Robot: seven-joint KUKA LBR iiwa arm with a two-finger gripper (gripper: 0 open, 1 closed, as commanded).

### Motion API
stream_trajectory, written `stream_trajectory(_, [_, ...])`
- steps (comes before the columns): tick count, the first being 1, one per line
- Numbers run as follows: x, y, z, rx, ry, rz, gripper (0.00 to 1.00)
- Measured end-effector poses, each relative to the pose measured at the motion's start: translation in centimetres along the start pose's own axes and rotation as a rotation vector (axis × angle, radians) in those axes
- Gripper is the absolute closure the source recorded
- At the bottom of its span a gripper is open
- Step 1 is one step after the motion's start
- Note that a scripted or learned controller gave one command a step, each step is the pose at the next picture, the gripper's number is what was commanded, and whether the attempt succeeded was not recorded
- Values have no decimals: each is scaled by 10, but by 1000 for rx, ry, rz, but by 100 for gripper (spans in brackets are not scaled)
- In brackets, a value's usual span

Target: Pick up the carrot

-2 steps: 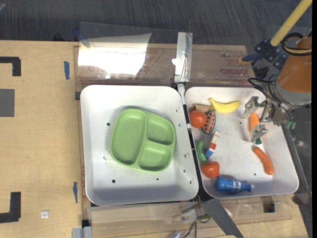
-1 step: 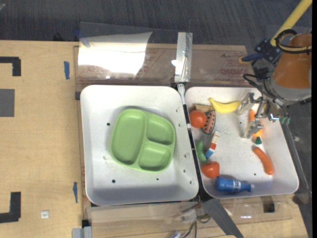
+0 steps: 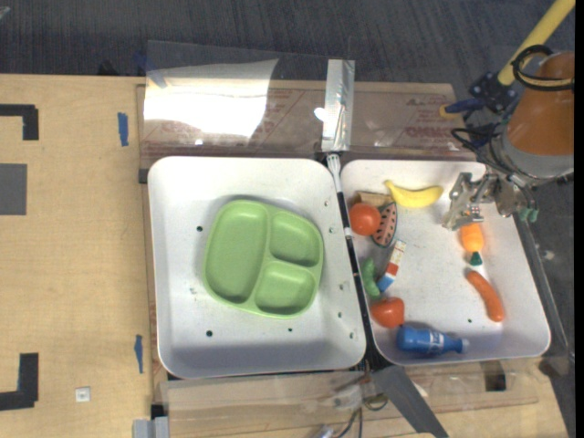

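The carrot (image 3: 471, 237) is a short orange piece with a green end. It lies in the right bin (image 3: 529, 331), toward that bin's far right side. My gripper (image 3: 465, 217) hangs just above the carrot's far end, its metal fingers (image 3: 453, 210) apart and nothing between them. The grey arm with its orange band (image 3: 540, 126) comes in from the upper right.
Near the carrot are a banana (image 3: 412, 193) to the left and a long orange-red sausage (image 3: 485, 297) just in front. A tomato (image 3: 364, 218), watermelon slice (image 3: 387, 225), second tomato (image 3: 388, 312) and blue bottle (image 3: 427, 339) fill the bin's left and front. The left bin holds a green divided plate (image 3: 263, 257).
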State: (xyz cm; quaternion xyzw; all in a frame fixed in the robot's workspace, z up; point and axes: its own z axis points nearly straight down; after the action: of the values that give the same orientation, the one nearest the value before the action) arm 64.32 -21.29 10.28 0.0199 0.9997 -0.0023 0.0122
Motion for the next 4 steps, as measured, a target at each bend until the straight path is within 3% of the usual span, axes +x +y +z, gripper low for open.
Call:
stream_trajectory(1, [91,-15,10,-9,19,-402,100])
stream_trajectory(2, [90,-14,10,-9,19,-404,0])
stream_trajectory(3, [45,46,13,-9,9,-447,0])
stream_trajectory(4, [63,0,12,-9,10,-742,0])
